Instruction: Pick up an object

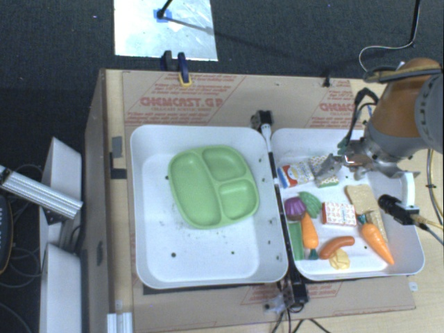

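Two white bins sit on the surface: the left bin (149,255) bears a green plate (214,186), the right bin (409,255) toy food. Whether the end effector (331,166) is apart or together I cannot tell; it hovers over a grey packet (326,179), seemingly mid-reach. Next it needs lowering and closing.

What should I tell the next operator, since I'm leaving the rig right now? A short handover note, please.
Gripper: low over the back of the right bin, at a small grey item; nothing visibly held.
Right bin: snack packet, purple vegetable, patterned box, bread slice, two carrots, sausage.
Left bin: green divided plate.
Done: nothing lifted.
Left: grasp one object and raise it.
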